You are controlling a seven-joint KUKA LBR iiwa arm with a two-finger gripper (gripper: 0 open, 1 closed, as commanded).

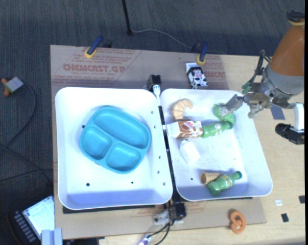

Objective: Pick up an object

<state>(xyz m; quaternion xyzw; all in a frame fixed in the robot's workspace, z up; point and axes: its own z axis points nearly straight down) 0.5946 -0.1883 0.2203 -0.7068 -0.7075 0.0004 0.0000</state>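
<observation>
Two white bins (62,137) are set side by side on a bench. Toy food, including a green bottle (215,129), lies in the right bin. Over its far corner, the gripper (243,102) is seen spread and empty; nothing is lifted yet.

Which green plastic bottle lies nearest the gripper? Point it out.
The green plastic bottle with the white label, lying mid-bin, just below the gripper. The other green bottle rests at the bin's front edge.

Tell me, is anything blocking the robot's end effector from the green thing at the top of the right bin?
Nothing visible does. The end effector sits right beside the green object at the right bin's upper edge.
</observation>
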